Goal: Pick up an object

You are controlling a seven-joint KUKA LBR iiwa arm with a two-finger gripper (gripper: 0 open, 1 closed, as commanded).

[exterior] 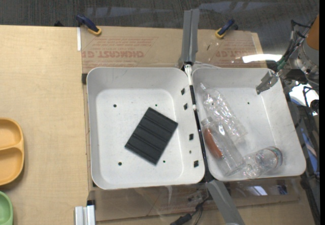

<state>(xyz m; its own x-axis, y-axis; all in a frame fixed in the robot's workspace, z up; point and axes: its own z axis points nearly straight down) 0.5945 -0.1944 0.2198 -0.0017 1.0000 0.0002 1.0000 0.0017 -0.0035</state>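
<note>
Objects: one black pad point(151, 135) left bin point(101, 79); clear bottles point(228, 140) right bin point(289, 117).

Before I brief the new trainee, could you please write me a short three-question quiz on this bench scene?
1. True or false: the black ribbed pad lies in the left bin.
2. Which bin holds the clear plastic bottle? A) left B) right
3. Fill in: the gripper is near the right bin's ____ corner in the camera view (upper right / lower left).

Key: 1 true. 2 B. 3 upper right.
</note>
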